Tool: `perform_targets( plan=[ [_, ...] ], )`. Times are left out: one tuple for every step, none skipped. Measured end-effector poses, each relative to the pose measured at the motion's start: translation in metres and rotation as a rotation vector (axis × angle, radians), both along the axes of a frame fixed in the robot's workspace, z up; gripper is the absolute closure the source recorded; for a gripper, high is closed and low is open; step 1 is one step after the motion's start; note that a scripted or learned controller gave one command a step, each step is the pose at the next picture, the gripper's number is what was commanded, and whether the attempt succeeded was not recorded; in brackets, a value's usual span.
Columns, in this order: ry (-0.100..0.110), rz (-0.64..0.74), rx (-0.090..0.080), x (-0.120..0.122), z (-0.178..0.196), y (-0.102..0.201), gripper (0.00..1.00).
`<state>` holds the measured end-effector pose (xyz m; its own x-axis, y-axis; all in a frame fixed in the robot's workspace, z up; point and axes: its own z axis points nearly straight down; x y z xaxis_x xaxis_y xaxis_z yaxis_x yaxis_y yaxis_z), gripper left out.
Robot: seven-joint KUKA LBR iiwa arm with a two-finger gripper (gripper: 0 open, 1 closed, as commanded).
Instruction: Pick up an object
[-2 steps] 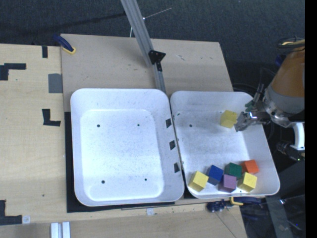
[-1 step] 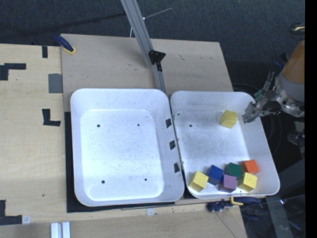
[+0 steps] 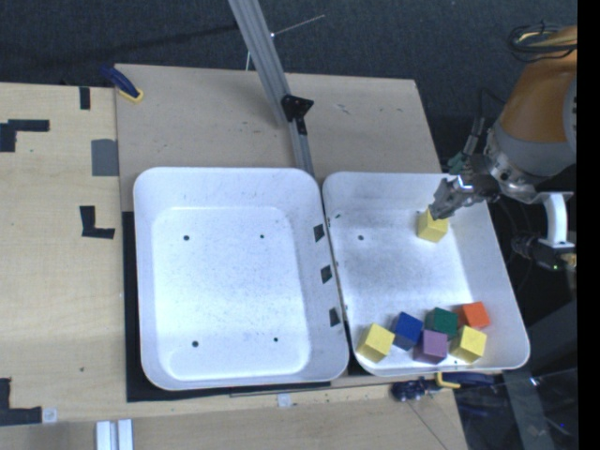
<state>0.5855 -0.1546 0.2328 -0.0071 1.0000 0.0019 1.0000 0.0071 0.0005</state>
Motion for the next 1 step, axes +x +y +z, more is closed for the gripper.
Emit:
perform_targets(
  plan=[
    [0.003, -0.001, -0.001, 0.0113, -0.0090, 0.0461, 1.00]
  ],
)
